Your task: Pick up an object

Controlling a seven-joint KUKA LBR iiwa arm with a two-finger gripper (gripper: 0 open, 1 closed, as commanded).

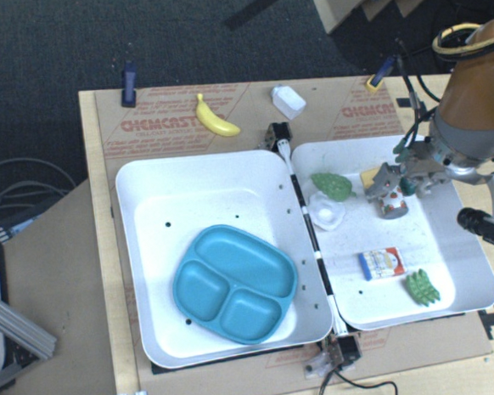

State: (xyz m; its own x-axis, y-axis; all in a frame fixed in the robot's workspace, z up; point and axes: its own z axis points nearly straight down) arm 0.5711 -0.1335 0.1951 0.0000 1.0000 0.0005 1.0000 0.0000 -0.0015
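**Tool hangs low over right bin's clutter, target within reach**

Bins, two of them, shallow and white, sit side by side on a cardboard-covered tabletop [164,122]. The grey arm with its orange band [477,89] reaches in from the right of the frame, its tool [391,191] low over the upper middle of the right white bin [476,289]. Whether the tool is open or closed cannot be told from this angle, and nothing can be made out in its grip.

Directly at the tool's tip lies a small brownish-grey object with a reddish patch [392,207], too blurred to identify; it looks the likeliest target. A small thing of that kind would probably be light and rigid, best taken across its narrow width from above. Just beside it to the left are a yellow block [370,177] and a green leafy plastic piece [332,186], the latter likely smooth and rounded, prone to slipping. A crumpled white translucent item [326,212] near the bin's left wall looks soft and would fold under pressure.

Lower down, a flat red, white and blue packet [381,264] lies face up, hard to pinch without an edge, and a green knobbly toy [423,288] sits near the bottom right.

The left white bin [146,209] holds a blue three-compartment plastic tray [234,283]. A yellow toy banana [214,118] rests on the tabletop above.
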